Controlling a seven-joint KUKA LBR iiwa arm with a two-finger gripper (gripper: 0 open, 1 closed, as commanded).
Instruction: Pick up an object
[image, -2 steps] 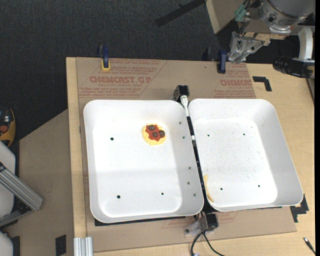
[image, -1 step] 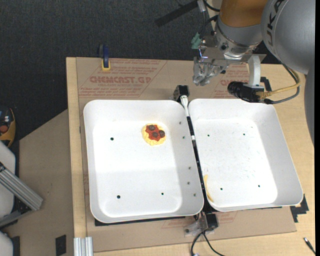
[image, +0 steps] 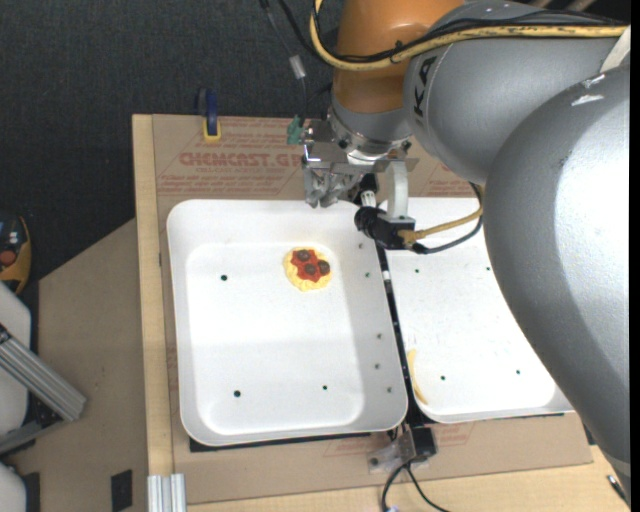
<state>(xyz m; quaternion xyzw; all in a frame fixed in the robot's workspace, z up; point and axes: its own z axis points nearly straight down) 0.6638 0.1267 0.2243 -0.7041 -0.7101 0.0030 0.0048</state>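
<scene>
A small round yellow object with red and dark spots on top (image: 309, 268), like a toy pizza, lies in the upper middle of the left white bin (image: 230, 330). My gripper (image: 325, 190) hangs over the far rim of that bin, up and slightly right of the object and apart from it. Nothing shows between its fingers. The grey arm with its orange band comes in from the upper right and covers much of the right bin (image: 470, 330).
A pale yellow item (image: 412, 372) peeks out at the left edge of the right bin, near its front. A blue clamp (image: 210, 112) stands at the bench's far left corner. Cables hang by the wrist and at the front edge between the bins.
</scene>
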